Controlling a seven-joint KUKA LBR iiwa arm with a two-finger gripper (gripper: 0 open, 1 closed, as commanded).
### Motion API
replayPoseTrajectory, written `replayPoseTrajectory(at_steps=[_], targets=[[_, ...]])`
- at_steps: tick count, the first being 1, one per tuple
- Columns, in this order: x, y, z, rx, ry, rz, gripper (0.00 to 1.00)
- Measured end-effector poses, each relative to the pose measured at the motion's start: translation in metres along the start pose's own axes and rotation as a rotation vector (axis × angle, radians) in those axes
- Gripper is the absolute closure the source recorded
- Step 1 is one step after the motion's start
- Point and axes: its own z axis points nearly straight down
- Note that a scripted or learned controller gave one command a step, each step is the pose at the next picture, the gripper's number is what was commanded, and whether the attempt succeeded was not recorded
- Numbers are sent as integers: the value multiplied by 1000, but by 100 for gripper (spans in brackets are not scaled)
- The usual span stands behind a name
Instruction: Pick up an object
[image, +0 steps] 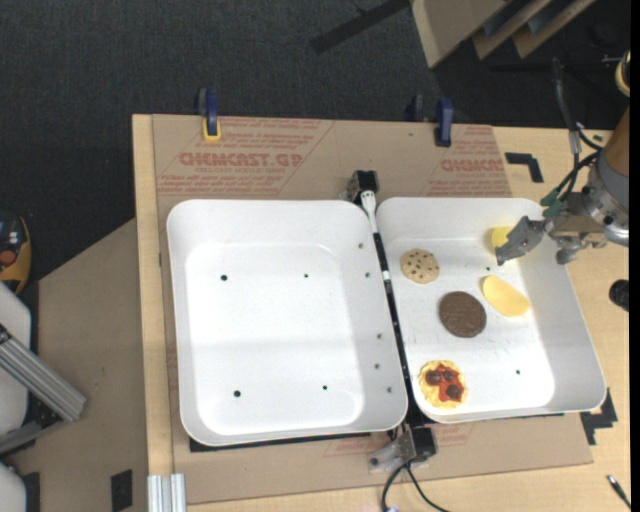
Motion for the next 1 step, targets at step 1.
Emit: replayPoseTrajectory(at_steps=[1], targets=[[0, 1, -11, -3, -1, -1, 100]])
